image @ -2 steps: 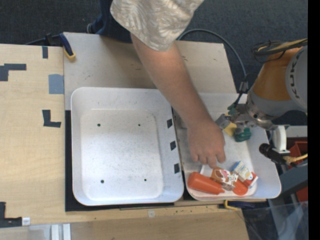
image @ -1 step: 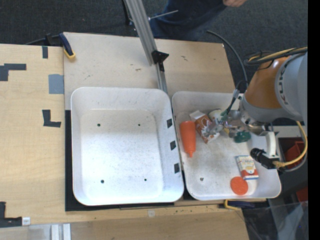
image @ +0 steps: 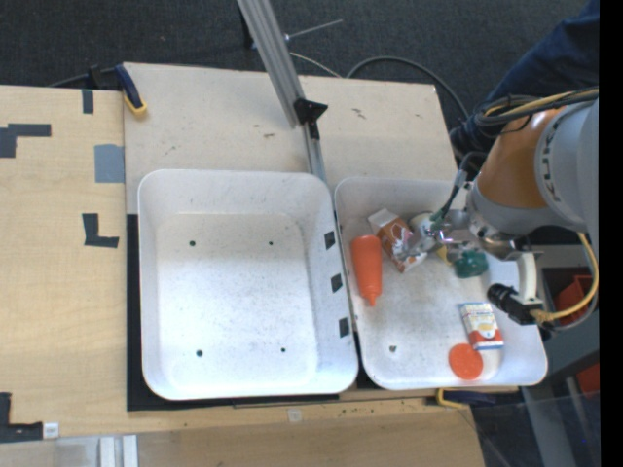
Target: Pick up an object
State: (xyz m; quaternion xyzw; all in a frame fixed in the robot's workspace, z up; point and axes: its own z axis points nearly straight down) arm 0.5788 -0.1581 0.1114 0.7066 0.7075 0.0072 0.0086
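From my remote station I see the bench (image: 58,212) carrying two white bins side by side: the left bin (image: 234,188) and the right bin (image: 409,373), whose contents are the candidates for the pick. The arm (image: 545,178) reaches in from the right and hangs over the right bin's upper right corner, so its bulk hides part of that corner. The tool (image: 435,232) sits low among a cluster of items there; I cannot tell how its jaws stand, and I see nothing clearly between them. Largest loose item is the orange carrot-shaped toy (image: 367,267), lying lengthwise just left of the cluster and apart from the tool. Next, a crumpled brown-and-white packet (image: 392,238), touching or nearly touching the tool's tip. Then a small white box with red print (image: 480,322) near the lower right wall, an orange round cap (image: 465,361) just below it, and a small green object (image: 471,261) beside the tool. Risk, in my judgement: the packet is crinkly and may slip or be only nudged on closure; the crowded cluster could put two items in the jaws at once; proximity to the bin wall could cause a collision; a miss would leave nothing held.
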